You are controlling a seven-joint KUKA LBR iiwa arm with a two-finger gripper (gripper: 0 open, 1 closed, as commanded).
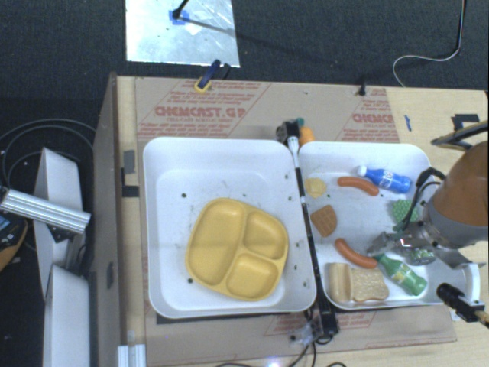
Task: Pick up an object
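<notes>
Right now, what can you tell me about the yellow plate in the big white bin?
The yellow plate looks like smooth plastic, a rounded tray split into three compartments: one long section on its left, two smaller ones on its right. It lies flat and right side up on the floor of the left bin, turned at a slight angle, toward the bin's near side. Only the bin touches it.

Yellow tray [237, 248], blue bottle [386, 180], green bottle [404, 275], white bins [164, 205].
</notes>
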